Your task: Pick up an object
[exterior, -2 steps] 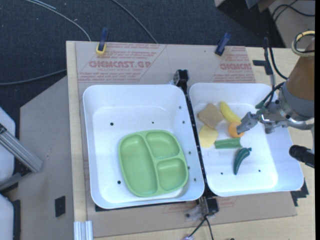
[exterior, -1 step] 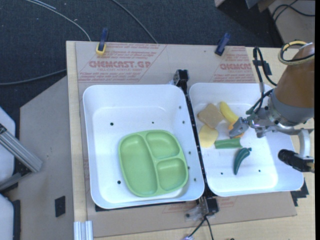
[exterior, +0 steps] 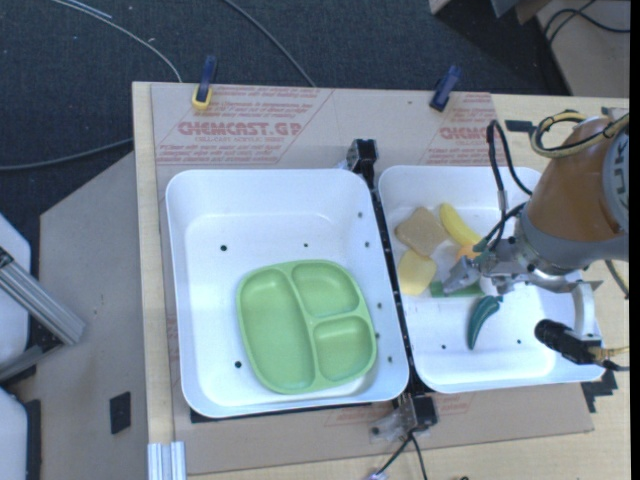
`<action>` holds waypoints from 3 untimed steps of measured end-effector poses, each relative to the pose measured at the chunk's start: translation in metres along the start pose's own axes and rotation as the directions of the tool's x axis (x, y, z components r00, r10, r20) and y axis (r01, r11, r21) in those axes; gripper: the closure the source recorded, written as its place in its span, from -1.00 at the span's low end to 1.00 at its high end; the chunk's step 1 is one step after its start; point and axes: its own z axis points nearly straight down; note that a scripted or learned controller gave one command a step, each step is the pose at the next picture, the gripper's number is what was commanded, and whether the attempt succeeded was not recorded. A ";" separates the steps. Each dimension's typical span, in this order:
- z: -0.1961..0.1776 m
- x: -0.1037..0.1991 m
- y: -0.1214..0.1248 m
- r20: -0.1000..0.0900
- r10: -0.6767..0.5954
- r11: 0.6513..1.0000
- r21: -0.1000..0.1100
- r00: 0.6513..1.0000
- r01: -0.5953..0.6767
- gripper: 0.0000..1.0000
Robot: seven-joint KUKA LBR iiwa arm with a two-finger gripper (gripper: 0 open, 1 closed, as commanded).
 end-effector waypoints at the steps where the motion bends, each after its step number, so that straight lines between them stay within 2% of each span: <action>1: 0.032 0.000 0.000 0.000 0.000 1.000 -0.003 1.000 0.000 -1.00; 2: 0.019 -0.001 0.003 0.004 0.002 1.000 -0.013 1.000 -0.002 1.00; 3: -0.030 0.007 -0.002 0.004 -0.002 1.000 -0.013 1.000 0.002 1.00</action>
